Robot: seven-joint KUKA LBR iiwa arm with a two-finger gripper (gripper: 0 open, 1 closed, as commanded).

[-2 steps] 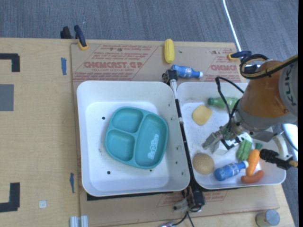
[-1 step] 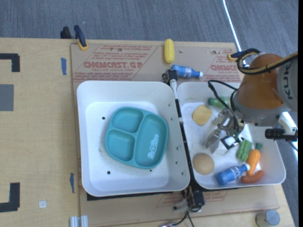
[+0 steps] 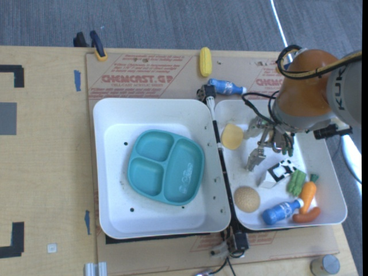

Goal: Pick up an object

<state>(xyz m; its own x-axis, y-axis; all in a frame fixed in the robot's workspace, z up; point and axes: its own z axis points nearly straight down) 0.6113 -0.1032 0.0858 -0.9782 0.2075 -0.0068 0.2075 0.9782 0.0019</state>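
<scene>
The claw (image 3: 265, 149) hangs in the right bin (image 3: 333, 171) with its fingers spread and nothing between them. Just left of the claw lies a pale yellow disc (image 3: 232, 136); below it, a tan ball (image 3: 247, 199). The ball looks light and slightly rough, best pinched across its middle; it may roll. Right of the ball crowd a blue bottle (image 3: 281, 211), carrot (image 3: 309, 194) and sausage (image 3: 306, 214). The bin floor is smooth, leaving room around the ball.
</scene>
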